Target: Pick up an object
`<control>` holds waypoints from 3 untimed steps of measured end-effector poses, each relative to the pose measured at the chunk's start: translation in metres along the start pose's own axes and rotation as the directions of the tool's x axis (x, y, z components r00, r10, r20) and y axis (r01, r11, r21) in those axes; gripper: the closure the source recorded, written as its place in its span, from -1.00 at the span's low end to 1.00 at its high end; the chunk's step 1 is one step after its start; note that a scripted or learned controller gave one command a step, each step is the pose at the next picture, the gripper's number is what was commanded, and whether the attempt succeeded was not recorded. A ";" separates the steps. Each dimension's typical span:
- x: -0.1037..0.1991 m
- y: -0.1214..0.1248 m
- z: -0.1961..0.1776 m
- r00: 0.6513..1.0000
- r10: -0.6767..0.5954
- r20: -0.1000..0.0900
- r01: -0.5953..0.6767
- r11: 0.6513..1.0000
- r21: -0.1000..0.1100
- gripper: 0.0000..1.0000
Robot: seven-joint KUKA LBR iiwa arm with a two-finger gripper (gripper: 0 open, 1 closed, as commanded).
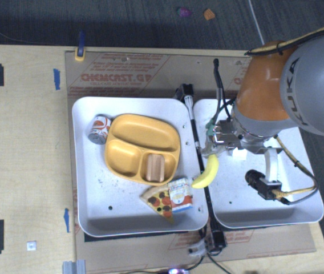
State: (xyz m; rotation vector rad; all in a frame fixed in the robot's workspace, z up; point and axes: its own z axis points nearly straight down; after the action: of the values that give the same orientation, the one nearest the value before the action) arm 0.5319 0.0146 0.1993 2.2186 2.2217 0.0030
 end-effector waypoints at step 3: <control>0.075 -0.051 -0.003 1.000 0.001 -0.001 -0.001 1.000 0.000 1.00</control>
State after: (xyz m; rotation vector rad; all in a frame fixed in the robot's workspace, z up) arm 0.4804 0.0897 0.2022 2.2203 2.2210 0.0034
